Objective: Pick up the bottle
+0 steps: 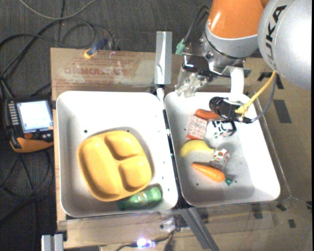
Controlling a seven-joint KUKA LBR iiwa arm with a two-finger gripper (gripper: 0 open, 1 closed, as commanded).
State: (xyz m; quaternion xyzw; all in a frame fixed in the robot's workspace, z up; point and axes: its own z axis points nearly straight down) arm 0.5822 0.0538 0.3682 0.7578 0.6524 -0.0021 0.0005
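"KUKA" lettering on arm (288,30) — gripper (191,85) (fingers' spread indiscernible) well apart from green bottle (141,197).

The green bottle (141,197), at the front edge of the left bin (68,140), looks like glossy translucent plastic. Both bins are smooth matt white plastic; the right bin (261,177) shows faint specks. The yellow divided plate (115,163) has a smooth, slightly shiny plastic finish. The carrot (209,172) and banana (196,148) look like smooth moulded plastic. The arm (261,20) has glossy orange and grey shells. Behind the bins lies matt brown cardboard (102,69).
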